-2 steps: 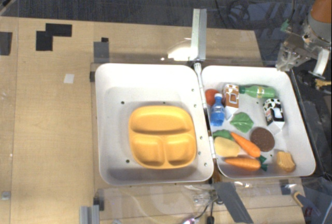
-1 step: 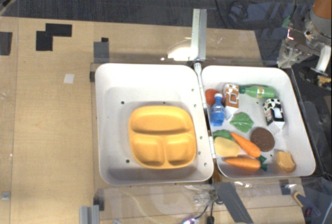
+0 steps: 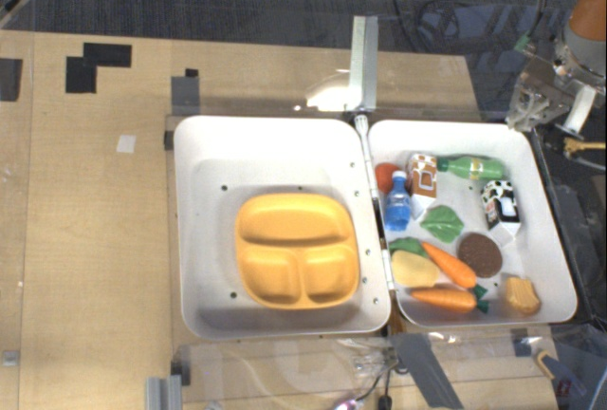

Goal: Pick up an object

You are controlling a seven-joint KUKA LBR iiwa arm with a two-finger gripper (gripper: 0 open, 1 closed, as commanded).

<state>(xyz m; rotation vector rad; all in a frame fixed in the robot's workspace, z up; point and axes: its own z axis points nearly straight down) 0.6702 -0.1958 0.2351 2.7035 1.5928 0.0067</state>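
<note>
— What's on the table (image 3: 85,237), biggest first?

— Two shallow white bins side by side. The left bin (image 3: 204,161) holds a yellow compartment tray (image 3: 296,247), near its middle. The right bin (image 3: 541,180) holds a cluster of small toy foods.

— And the arm?

— The arm (image 3: 590,19) sits at the upper right, grey with an orange band, above the right bin's far corner. Its pincer (image 3: 545,109) hangs just outside that corner, above the rim; whether it is released or clenched I cannot tell. Nothing shows between its tips.

— What could be picked?

— In the right bin: a green bottle (image 3: 471,168) along the top, a blue bottle (image 3: 398,204) by the left wall, two carrots (image 3: 448,264) toward the front, a green leaf (image 3: 442,223) mid-bin, a brown round cookie (image 3: 480,253), a black-and-white carton (image 3: 500,204), and a tan bread piece (image 3: 522,295) in the front right corner. All lie on the bin floor.
</note>
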